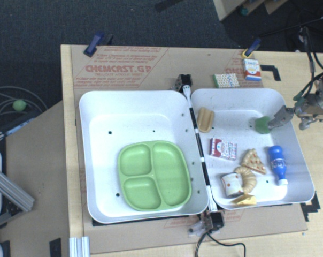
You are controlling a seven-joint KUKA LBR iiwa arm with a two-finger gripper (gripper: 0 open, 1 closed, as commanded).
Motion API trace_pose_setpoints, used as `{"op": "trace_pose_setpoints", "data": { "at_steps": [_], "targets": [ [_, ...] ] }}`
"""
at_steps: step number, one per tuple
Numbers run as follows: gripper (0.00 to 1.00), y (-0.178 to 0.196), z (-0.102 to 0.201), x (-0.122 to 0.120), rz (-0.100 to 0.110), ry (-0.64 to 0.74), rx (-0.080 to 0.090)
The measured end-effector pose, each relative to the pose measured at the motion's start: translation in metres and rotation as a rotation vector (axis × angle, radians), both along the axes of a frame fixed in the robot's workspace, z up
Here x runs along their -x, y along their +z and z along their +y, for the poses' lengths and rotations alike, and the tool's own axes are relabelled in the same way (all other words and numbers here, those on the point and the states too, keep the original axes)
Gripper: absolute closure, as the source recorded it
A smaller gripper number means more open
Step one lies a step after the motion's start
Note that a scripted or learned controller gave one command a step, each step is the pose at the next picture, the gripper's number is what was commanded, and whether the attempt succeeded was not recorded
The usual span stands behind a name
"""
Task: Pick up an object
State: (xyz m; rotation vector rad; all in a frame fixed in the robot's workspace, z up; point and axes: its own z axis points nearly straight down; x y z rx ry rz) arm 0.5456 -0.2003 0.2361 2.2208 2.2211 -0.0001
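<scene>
The robot's grey gripper reached into the right white bin beside a small green round object; whether its fingers were open or closed could not be told. A blue plastic bottle lay nearby.

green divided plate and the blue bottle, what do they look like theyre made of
The green divided plate looks like moulded plastic: one even pale green, matte, with soft rounded ridges between its three compartments. The blue bottle also looks plastic, glossier, with a highlight along its body and a white cap end; it is too small to be sure.
</scene>
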Motion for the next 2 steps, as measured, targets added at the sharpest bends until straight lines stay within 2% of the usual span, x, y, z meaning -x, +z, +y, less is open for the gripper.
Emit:
{"op": "trace_pose_setpoints", "data": {
  "at_steps": [1, 2],
  "targets": [
    [0.0, -0.104, -0.016, 0.014, 0.003, -0.001, -0.001],
    [0.0, -0.149, -0.018, 0.012, -0.001, 0.004, -0.009]
  ]
}}
